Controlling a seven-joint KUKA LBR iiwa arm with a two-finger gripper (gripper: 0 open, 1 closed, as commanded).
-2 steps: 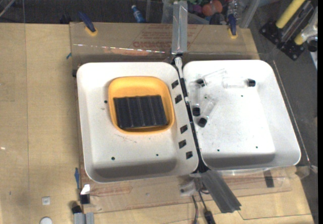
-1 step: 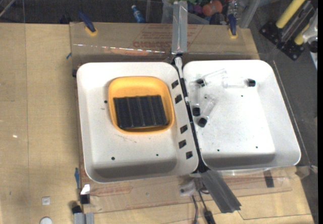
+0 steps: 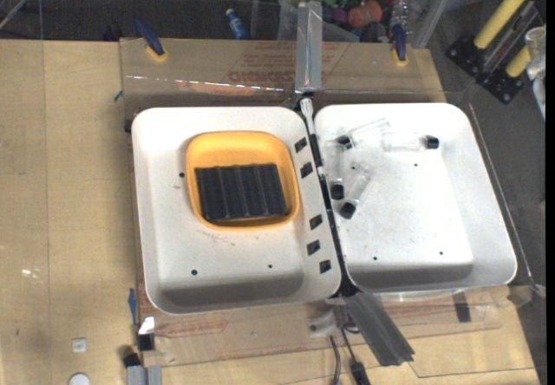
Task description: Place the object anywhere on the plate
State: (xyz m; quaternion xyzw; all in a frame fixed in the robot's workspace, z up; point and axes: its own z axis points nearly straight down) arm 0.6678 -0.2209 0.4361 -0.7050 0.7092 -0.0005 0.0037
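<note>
Where the yellow plate (image 3: pixel 239 141) sits in the left bin (image 3: pixel 165 244), a black ridged block (image 3: pixel 241 191) lies flat on it, inside the rim. In the right bin (image 3: pixel 416 231), clear plastic pieces with black ends (image 3: pixel 349 191) lie scattered toward its upper left.

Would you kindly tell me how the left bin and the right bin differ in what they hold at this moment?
The left bin holds an orange plate with a dark ribbed object lying on it; the right bin holds scattered clear pieces with black ends. The left bin's contents sit centred, the right bin's towards its far-left part. Both are shallow, white and rounded.
</note>
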